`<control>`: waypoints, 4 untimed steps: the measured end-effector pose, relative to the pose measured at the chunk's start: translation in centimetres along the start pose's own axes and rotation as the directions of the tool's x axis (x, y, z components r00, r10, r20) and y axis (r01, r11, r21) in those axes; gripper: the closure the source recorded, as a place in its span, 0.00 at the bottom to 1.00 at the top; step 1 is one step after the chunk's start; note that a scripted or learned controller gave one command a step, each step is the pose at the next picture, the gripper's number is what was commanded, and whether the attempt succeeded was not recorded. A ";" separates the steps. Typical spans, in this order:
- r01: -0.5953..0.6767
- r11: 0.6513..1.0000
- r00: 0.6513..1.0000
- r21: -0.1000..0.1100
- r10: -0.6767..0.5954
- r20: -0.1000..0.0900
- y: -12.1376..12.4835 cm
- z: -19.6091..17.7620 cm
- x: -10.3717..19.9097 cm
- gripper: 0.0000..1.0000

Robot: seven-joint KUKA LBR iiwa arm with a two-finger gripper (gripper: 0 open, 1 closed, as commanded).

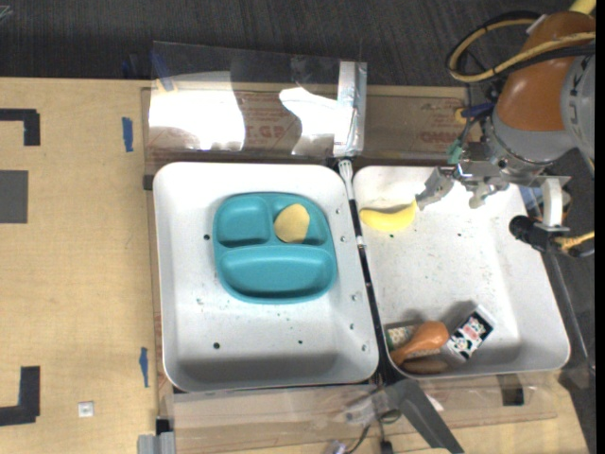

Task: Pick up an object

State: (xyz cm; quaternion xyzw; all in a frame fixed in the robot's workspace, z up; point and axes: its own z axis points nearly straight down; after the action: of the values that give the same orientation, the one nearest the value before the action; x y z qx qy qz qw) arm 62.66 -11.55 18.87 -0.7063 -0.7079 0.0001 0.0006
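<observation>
Pincer (458, 189) upper right of frame, fingers apart, holding nothing; yellow banana (388, 217) just left in right bin (515, 282).

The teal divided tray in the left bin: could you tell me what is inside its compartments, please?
The teal tray holds one yellow rounded object in its upper right compartment. Nothing else shows in its compartments. Whatever lies beneath the object or the tray is covered.

Two white bins (189, 348) – one teal tray (274, 270); four small objects (388, 218)
</observation>
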 end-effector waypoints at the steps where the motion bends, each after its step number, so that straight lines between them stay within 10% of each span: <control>1: -0.262 0.965 0.965 -0.003 0.262 0.001 -3.1 -4.1 -1.0 0.00; 2: -0.145 0.989 0.989 0.012 0.145 0.000 2.2 7.7 2.2 0.00; 3: -0.133 0.991 0.991 -0.006 0.133 0.001 4.2 10.2 -0.3 0.00; 4: 0.078 0.997 0.997 -0.007 -0.078 0.002 4.2 5.0 2.4 0.00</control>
State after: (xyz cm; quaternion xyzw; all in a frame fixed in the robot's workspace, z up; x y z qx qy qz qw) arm 66.83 -9.17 13.91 -0.6781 -0.7349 -0.0018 -0.0027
